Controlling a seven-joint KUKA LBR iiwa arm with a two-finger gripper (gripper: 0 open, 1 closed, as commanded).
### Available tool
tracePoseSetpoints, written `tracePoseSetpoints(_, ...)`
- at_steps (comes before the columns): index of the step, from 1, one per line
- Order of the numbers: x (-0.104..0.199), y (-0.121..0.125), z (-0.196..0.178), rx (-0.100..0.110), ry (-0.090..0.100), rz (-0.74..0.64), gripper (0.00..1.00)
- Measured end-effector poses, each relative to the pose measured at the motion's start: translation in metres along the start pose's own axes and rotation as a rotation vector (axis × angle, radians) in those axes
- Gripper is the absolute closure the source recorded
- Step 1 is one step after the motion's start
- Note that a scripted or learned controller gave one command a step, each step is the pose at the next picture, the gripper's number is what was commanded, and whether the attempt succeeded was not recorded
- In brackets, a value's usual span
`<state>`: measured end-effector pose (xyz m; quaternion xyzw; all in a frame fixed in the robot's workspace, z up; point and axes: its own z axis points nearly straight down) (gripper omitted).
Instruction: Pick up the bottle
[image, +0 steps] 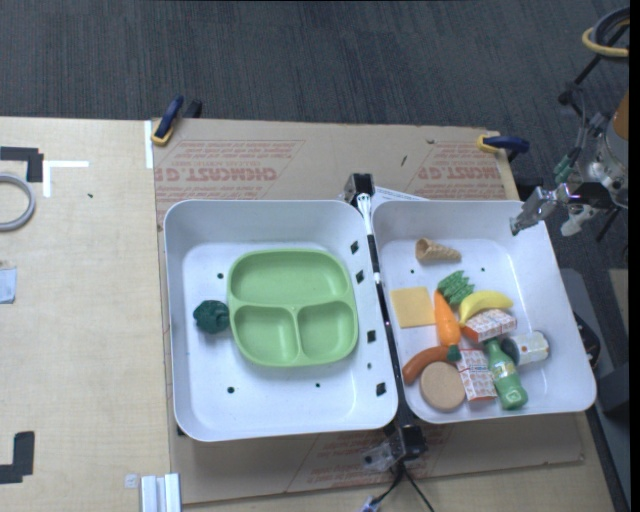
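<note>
While the claw (545, 205) hangs at the right bin's (560, 285) far rim, jaws seemingly parted and holding nothing, the bottle (505, 378) lies well nearer, its long axis running near-far.

Lighting is even and bright, diffuse overhead, no hard hotspots. White bins run near clipping: left bin (190, 400) floor loses texture, mild sheen on its rim at 12 o'clock. Shadows are soft and short, falling toward 6 o'clock under the green tray (293, 305) and toward 9 o'clock off the broccoli (211, 316). Dark carpet (300, 50) at 12 o'clock is underexposed, grainy. Focus is decent mid-frame; small items in the right bin (560, 280) look soft, with compression smear on labels. The arm (600, 170) at 3 o'clock is slightly blurred. Little visible edge distortion.
</note>
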<state>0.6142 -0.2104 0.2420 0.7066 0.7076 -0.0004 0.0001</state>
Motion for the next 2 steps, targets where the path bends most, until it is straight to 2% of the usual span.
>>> tracePoseSetpoints(1,0.000,0.001,-0.010,-0.001,-0.002,-0.003,1.00)
tracePoseSetpoints(2,-0.008,-0.051,0.052,0.001,0.000,0.120,1.00)
